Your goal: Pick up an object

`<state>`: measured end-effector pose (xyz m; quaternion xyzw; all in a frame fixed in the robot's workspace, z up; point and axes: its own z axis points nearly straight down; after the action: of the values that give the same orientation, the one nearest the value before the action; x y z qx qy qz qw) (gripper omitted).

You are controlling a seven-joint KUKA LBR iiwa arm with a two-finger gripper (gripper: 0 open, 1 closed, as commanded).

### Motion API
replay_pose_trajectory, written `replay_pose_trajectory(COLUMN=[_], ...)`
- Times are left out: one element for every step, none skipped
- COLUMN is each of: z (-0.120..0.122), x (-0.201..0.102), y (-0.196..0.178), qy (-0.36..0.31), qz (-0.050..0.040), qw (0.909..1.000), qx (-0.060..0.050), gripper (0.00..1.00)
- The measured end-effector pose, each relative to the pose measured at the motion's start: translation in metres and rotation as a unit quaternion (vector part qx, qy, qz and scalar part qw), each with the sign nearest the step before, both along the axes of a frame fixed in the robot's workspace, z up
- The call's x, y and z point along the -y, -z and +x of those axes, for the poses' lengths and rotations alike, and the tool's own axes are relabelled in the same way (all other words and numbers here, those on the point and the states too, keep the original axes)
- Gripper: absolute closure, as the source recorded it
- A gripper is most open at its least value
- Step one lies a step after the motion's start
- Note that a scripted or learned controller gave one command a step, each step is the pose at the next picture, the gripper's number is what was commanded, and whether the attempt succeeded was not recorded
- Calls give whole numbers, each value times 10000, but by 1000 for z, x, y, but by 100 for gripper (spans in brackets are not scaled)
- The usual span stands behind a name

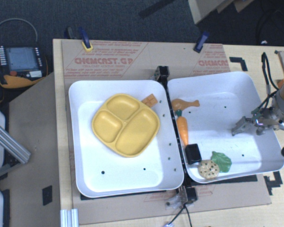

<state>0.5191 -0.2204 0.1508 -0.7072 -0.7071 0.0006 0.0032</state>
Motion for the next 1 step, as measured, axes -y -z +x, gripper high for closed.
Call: replay_pose_trajectory(z=[9], x=[-6], y=[52], qy=[-13], qz=[22], qw=[10000], qx=[-10], gripper=[0])
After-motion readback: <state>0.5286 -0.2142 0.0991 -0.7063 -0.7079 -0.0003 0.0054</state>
